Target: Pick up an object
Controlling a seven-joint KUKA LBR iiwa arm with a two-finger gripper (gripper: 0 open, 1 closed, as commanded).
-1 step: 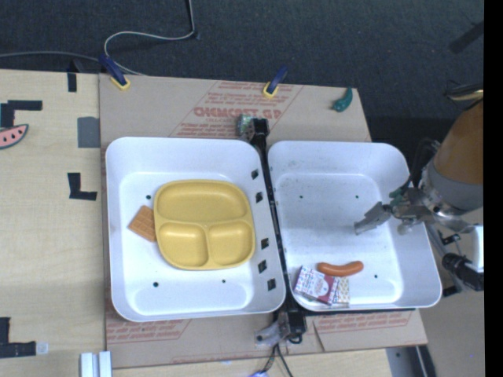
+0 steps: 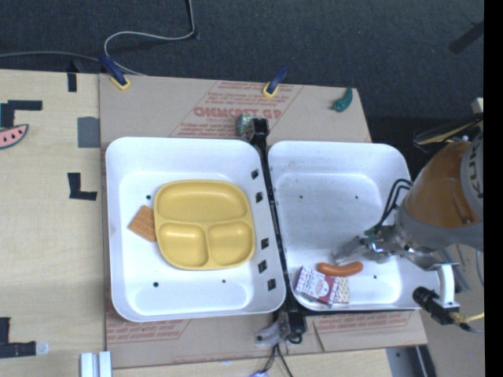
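Grey arm (image 2: 448,203) angled low, end effector (image 2: 346,251) above sausage (image 2: 339,269), grip state unclear.

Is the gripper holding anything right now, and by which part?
Nothing visibly held. The gripper sits just above the hot dog in the right bin.

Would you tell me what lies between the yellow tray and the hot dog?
In the camera view, the black divider where the bins meet lies between the yellow tray and the hot dog, plus bare white bin floor.

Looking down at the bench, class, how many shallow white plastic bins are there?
2. The left shallow white plastic bin holds a yellow divided plate; the right shallow white plastic bin adjoins it.
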